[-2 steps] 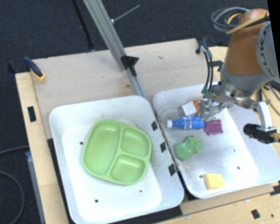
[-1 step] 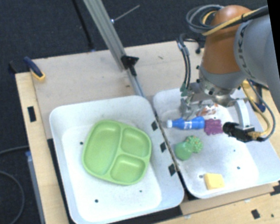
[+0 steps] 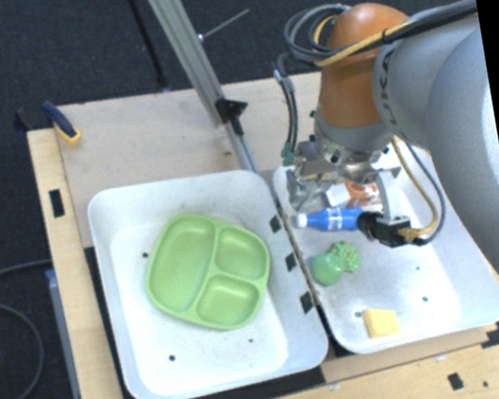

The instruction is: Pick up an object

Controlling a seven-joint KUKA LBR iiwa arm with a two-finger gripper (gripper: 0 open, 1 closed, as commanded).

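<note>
A: Left bin [image 3: 146, 372]?
B: Green tray [image 3: 208, 270], three compartments, lying flat mid-bin.
A: Right bin [image 3: 456, 301]?
B: Blue tube [image 3: 333, 220] near the divider, green toy [image 3: 334, 263] just below it, yellow block [image 3: 380, 321] near the front.
A: Gripper [image 3: 328, 185]?
B: Low over the tube's back end. Can't tell its state.

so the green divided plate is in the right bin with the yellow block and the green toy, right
Not quite. The camera view shows the green divided plate alone in the left bin. The yellow block and green toy are indeed in the right bin.
</note>
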